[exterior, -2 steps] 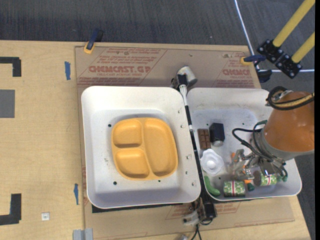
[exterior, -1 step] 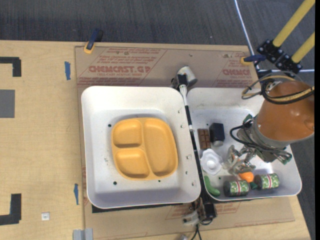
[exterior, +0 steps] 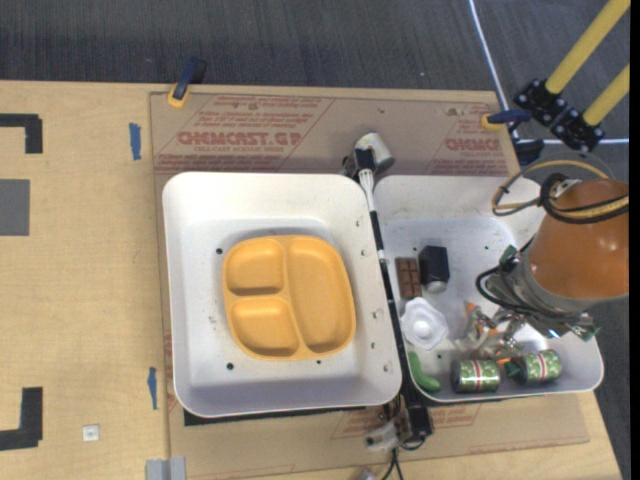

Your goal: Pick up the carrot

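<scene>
Camera view, slanted down over the table (exterior: 80,268): showed two white bins side by side, left bin (exterior: 190,268) carrying a yellow divided plate (exterior: 290,294), right bin (exterior: 450,208) crowded along its near half. Found the arm (exterior: 580,248) reaching in from the right and hanging over the right bin's right side, orange band uppermost, wrist hiding most of what sat below it. Could not tell the state of the jaws, tucked under the wrist at its lower left edge. Made out a small orange shape, taken for the carrot (exterior: 480,320), on the bin floor just beside that edge, close to the jaws; could not tell whether touched or gripped. Noted two green cans (exterior: 478,374) lying on their sides near the front rim, just below the carrot, and a green vegetable (exterior: 425,373) to their left. Noted also a white cup (exterior: 423,323) left of the carrot, with a brown bar (exterior: 407,276) and a black box (exterior: 433,265) farther back.
</scene>
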